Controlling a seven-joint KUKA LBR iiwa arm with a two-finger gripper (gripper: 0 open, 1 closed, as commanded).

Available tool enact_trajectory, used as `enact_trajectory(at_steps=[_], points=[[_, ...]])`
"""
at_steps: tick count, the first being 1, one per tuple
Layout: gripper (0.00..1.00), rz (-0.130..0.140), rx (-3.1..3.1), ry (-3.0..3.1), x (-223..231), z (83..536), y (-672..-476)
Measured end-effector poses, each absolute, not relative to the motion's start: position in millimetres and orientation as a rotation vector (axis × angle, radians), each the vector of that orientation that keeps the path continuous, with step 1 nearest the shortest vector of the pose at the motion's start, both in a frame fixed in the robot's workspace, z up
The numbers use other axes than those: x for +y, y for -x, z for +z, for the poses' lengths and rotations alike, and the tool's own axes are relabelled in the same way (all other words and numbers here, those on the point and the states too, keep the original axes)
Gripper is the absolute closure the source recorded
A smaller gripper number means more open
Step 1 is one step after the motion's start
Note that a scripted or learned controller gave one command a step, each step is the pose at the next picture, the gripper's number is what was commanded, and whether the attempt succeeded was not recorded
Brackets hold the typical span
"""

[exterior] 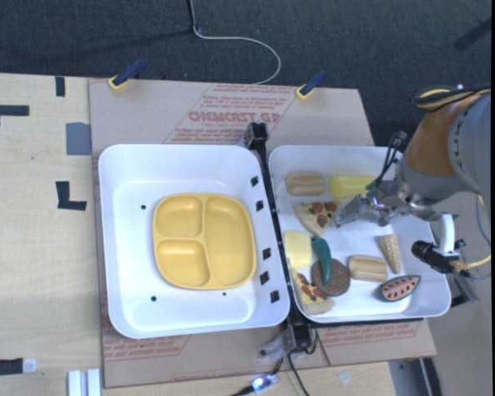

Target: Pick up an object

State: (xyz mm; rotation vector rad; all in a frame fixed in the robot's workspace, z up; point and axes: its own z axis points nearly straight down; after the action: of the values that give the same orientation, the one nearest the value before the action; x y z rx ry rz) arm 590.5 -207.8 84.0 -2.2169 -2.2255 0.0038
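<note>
The right white bin holds several toy foods. A tan bun and a yellow piece lie at its back. A pizza slice lies just left of my gripper, which hangs low over the middle of this bin, below the yellow piece. Toward the front lie a pale yellow block, a green pepper across a brown round piece, a bread roll, a cone and a dark red slice. Nothing shows in the gripper's grasp.
The left white bin holds a yellow divided plate. The grey arm with its orange band reaches over the right bin's right wall. Another flat food piece lies at the front left corner of the right bin.
</note>
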Motion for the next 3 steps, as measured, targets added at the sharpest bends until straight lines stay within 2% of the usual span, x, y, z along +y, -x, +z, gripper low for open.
enact_trajectory(at_steps=[1, 3], points=[[1.0, 0.003, -2.229, 2.219, -208, 96, -591.4], [1.0, -0.003, -2.226, 2.221, -203, 181, -598.8]])
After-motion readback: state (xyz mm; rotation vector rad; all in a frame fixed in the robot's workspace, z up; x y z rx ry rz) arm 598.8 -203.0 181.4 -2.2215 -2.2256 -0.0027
